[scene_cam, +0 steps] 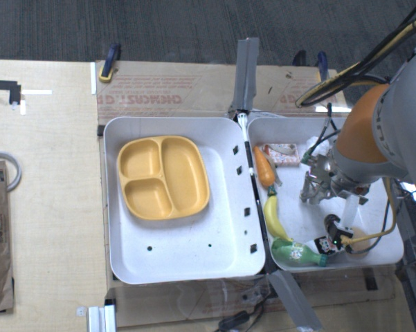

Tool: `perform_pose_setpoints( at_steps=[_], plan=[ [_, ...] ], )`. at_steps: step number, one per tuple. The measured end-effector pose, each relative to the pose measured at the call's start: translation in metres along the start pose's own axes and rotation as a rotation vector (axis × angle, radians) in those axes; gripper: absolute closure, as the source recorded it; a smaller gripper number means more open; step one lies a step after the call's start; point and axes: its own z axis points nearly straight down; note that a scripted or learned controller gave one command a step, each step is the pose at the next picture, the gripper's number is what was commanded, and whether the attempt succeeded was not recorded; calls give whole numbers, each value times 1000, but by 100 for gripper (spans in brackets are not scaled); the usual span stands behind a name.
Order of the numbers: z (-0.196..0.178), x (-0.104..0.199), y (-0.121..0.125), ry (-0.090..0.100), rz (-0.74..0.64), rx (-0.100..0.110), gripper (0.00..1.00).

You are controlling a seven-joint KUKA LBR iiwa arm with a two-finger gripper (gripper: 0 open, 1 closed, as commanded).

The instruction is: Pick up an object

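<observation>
At the near edge of the right bin (377, 254) lies one green bottle (295, 252) on its side. It looks like smooth plastic, with a pale label. Just behind it lies one banana (270, 215), yellow and curved, along the left wall of this bin. Behind the banana is one carrot (264, 167), orange and tapered, with a matte skin. At the far side, beside the carrot, lies one flat packet (282, 153) in white and pink, with a shiny wrapper. So this bin holds four things in total, all loose and none lifted.

The pincer (317, 189) is low in the same bin, to the right of the banana and the carrot and apart from both. It is of bare metal. I cannot tell if it is open or closed, and nothing is seen gripped in it. The arm (363, 133) above it is round, grey and orange.

The left bin (187, 251) holds one plate (164, 177). It is yellow, smooth, with rounded corners, and divided in three compartments. Both bins are white, shallow and of hard plastic, and they stand side by side on the pale wooden counter (41, 130).
</observation>
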Motion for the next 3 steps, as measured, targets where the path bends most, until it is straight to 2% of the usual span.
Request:
perform_pose_setpoints(
  at_steps=[1,2,3],
  plan=[
    [-1,31,47,0,-92,0,100],
    [0,11,-23,1,-277,1,100],
    [-1,6,28,0,-354,-2,100]
  ],
)
